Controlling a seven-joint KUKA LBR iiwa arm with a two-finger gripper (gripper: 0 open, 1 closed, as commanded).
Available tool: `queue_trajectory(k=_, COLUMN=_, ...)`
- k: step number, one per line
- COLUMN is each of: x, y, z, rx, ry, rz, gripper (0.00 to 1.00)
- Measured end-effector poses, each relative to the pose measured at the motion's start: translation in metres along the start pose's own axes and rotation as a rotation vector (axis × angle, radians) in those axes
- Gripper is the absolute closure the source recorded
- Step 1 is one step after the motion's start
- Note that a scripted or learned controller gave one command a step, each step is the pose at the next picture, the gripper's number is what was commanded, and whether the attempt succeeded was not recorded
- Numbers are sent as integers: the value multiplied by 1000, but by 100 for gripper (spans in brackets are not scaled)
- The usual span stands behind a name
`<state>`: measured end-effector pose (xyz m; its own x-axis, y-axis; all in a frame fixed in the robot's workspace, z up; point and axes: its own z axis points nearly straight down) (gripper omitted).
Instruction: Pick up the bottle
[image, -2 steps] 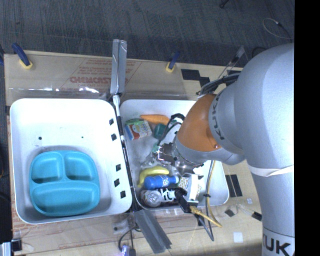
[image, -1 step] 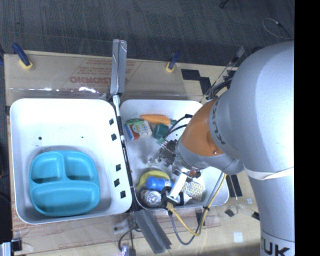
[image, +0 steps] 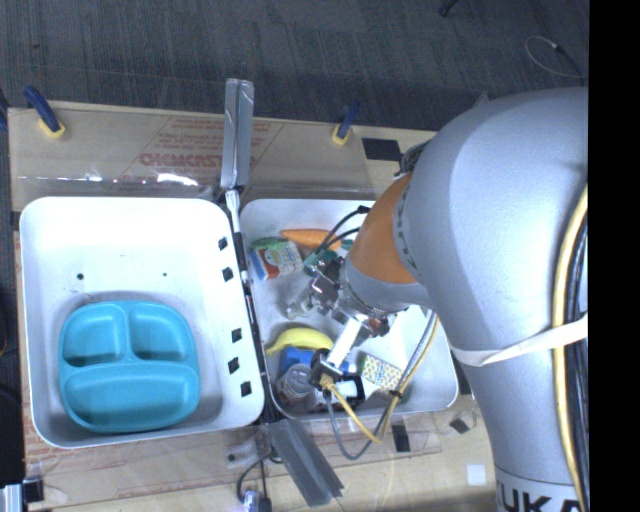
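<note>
**Camera view.** Landmark: the banana (image: 300, 340) in the right bin (image: 440, 385).

- **Position:** The gripper (image: 320, 288) hangs just above the banana in the picture, on its far side. Whether it is wide or closed cannot be told, because the wrist masks it.
- **Task item:** What I take for the bottle (image: 296, 380), a dark round top with blue beside it, sits just below the banana in the bin's near left corner.

**Risks, as judged:**
- A descent from here would land on the wrong side of the banana and miss the bottle.
- The bottle is crowded between the banana and the bin walls, so a grasp could take the banana instead or jam against the wall.
- A round body may slip out of the grasp.

**Count:**
- Two bins.
- One bottle and one banana.
- One orange piece (image: 305, 237), well above the banana.
- One green-and-red packet (image: 276, 258), above-left of the banana.
- One patterned box (image: 381, 372), to its right.
- One blue tray (image: 128, 365), well to its left in the left bin (image: 45, 235).
</note>
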<state>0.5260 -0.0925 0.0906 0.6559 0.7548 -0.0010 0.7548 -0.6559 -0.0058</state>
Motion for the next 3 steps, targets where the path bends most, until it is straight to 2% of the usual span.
queue_trajectory(k=1, x=-35, y=-13, z=-43, rx=1, ry=0, rz=-246, gripper=0)
queue_trajectory(k=2, x=2, y=54, z=0, rx=-1, ry=-1, rz=-204, gripper=0)
queue_trajectory(k=3, x=72, y=88, z=-1, rx=-2, ry=0, rz=-180, gripper=0)
